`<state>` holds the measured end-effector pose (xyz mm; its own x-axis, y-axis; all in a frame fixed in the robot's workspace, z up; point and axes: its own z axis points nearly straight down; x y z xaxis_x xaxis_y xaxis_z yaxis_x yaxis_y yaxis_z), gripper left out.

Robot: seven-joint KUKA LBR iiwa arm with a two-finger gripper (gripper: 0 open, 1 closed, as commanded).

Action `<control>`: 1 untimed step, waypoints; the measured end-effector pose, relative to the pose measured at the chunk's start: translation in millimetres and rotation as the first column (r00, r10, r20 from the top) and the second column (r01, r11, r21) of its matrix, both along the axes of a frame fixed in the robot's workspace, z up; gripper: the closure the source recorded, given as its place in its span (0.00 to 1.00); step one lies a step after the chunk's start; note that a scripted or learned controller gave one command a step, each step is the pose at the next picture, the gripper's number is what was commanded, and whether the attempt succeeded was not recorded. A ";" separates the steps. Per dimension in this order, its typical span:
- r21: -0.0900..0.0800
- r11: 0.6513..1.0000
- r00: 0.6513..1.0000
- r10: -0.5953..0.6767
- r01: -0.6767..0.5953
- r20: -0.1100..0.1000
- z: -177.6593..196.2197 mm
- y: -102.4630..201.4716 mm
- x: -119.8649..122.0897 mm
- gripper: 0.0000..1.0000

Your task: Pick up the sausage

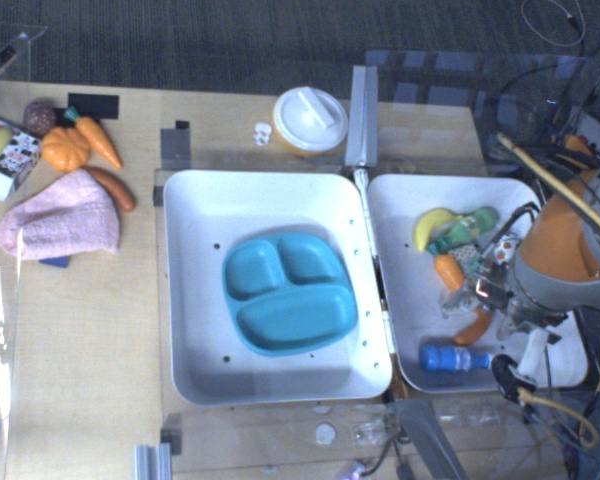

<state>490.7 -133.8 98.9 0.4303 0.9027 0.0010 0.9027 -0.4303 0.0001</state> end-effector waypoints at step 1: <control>0.000 1.000 1.000 0.004 -0.004 0.001 10.3 0.8 1.0 1.00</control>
